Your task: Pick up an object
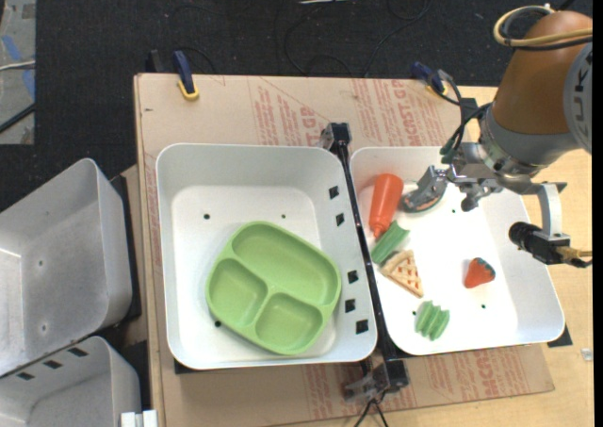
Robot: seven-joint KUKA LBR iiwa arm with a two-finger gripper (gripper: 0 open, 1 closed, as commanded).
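We take the candidates for picking first. The right bin (528, 317) holds five loose items: an orange carrot (384, 201) lying against the divider side near the far end, a green piece (388, 243) just below it, a waffle-patterned wedge (405, 273) touching or nearly touching that green piece, a ridged green item (432, 320) toward the near edge, and a red strawberry-like piece (480, 272) standing apart toward the right. All five rest on the bin floor; none is lifted.

The gripper (429, 194) sits low over the far part of this bin, just to the right of the carrot's upper end. We cannot tell whether its fingers are spread or closed: the metal parts read as one grey mass at this angle, and no object can be seen between them. We therefore record no grasp.

The arm (537, 86) enters from the right, its orange band above the wrist.

The left bin (179, 227) carries a green divided plate (273, 286), lying flat. Both bins stand side by side on the table (236, 100).

Our assessment: the task is at the approach stage. The carrot appears the likeliest target, given its nearness to the gripper. Closing on it and lifting it clear are both not yet done.
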